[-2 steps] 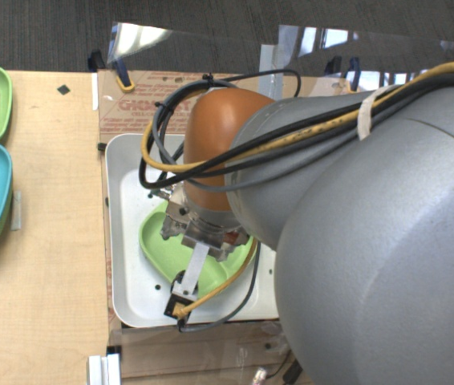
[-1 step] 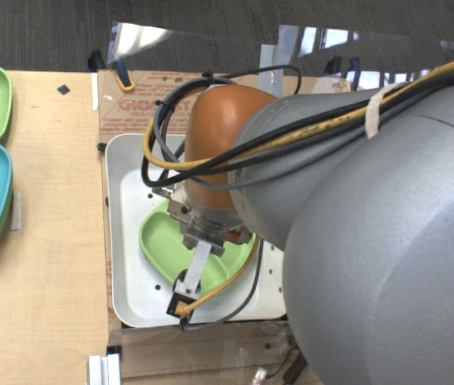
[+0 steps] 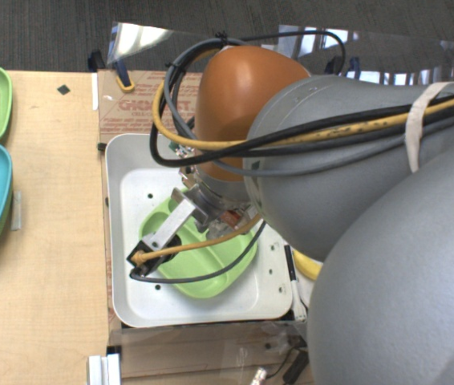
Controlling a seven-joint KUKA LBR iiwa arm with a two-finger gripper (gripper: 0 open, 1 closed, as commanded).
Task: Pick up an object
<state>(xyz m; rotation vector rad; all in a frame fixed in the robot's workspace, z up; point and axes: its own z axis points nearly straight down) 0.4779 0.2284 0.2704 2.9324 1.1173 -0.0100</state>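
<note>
The big grey arm (image 3: pixel 355 175) bends down from the right into the white bin (image 3: pixel 135 191), its gripper (image 3: pixel 209 213) low over a round light green bowl (image 3: pixel 211 277) right under it, and I cannot tell if the gripper is spread or pressed together.

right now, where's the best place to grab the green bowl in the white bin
Probably the thin rim of the green bowl on its lower, uncovered side in the camera view, coming straight down. It sits open side up in the white bin, and the arm covers its upper part.
</note>
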